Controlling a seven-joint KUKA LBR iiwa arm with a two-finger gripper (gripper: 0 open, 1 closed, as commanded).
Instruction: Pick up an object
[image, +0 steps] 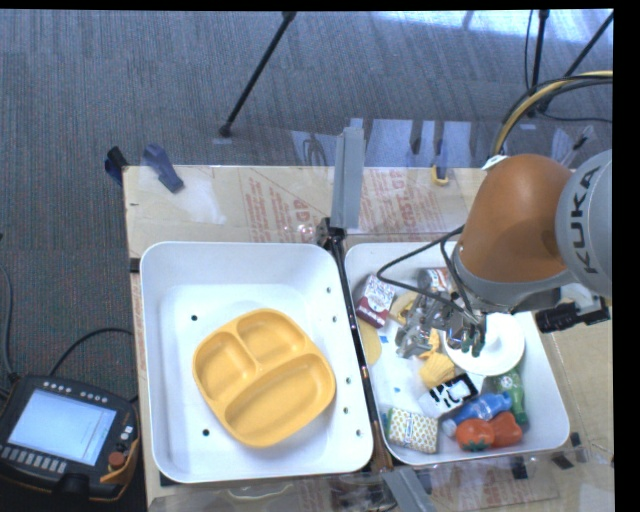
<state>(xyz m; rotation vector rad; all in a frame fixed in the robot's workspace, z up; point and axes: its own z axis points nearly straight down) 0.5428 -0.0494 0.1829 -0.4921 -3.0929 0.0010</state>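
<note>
Gripper (432, 330) low over the right bin (556, 400), hung from the orange-banded wrist and pointed down into the clutter. Open or closed: impossible to tell from this slant, with the metal parts lost against the items under them. Nothing visibly held.

Likely target, judging by position: yellow item (437, 371) just below the gripper, partly hidden by it. Close around: red-and-white packet (377, 298) toward the bin's near-left wall, white disc (492, 350) just beside the gripper on the arm's side, black-and-white item (455, 390) touching the yellow one. Further toward the lower edge: blue bottle (484, 407), red-orange toy (491, 432), green piece (513, 385), pale patterned pouch (412, 428).

Crowding as the probable reason for a straight-down approach: little free room at the sides, so entry from above into whatever gap exists. Risk, as a judgement: pinching two neighbours together, or nudging the white disc aside and closing on nothing.

Left bin (150, 272) with a single yellow divided plate (265, 388), flat, well apart from the arm; broad and shallow, so probably a poor thing for a two-finger pinch except at the rim. Task stage, by the look of it: descent or grasp attempt, lift not yet done.
</note>
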